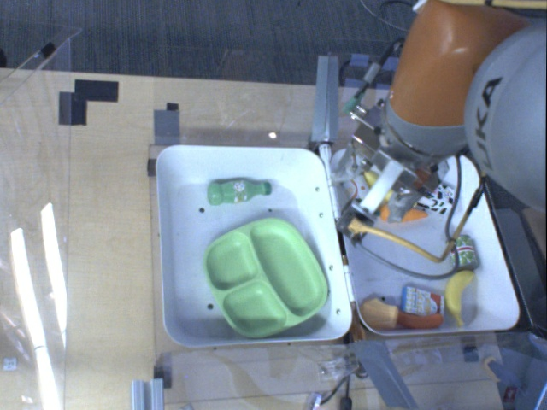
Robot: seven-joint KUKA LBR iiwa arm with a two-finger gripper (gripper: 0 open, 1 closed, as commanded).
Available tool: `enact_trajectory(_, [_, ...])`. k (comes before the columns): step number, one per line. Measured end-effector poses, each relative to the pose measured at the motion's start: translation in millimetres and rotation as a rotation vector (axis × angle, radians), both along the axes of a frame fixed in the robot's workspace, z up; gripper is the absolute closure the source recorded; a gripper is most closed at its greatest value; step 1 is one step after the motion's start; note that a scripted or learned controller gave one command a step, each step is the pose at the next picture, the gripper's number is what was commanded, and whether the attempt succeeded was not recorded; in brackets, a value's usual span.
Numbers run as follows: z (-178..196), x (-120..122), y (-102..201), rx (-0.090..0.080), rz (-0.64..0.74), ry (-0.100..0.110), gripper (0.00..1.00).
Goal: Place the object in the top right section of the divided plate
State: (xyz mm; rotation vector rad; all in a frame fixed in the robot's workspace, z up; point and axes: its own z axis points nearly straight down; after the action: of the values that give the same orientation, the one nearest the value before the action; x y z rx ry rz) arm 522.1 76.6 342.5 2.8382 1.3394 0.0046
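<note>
**Arm low over right bin, plate waiting in left**

Orange band of the arm [444, 58] sits closest to the lens, filling the upper right. Below it the gripper [376, 202] hangs low over the back left corner of the right bin [506, 307]. We cannot tell whether it is open or closed, and we see nothing clearly held in it.

Right bin, loose items:
- an orange piece [413, 216] just beside the gripper, which may be the object to be moved; we cannot say for sure
- a black-and-white patterned thing [441, 200] behind it, partly hidden
- a yellow cable [402, 243] curving across the bin floor
- a small green can [464, 252] at the right wall
- a banana [460, 295] below the can, near the front right corner
- a carton [420, 299] beside the banana
- a brown lump [380, 313] at the front left corner

Left bin [171, 229]:
- the green divided plate [295, 267] lies flat, front and centre, turned at a slant, three sections showing
- a green bottle [239, 191] lies on its side behind the plate, apart from it

Both bins sit side by side on the pale counter [85, 229], their inner walls touching.
</note>
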Motion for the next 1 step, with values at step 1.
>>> enact_trajectory(1, [-22.7,-34.2,46.4,0.001,-0.286,0.003,0.00])
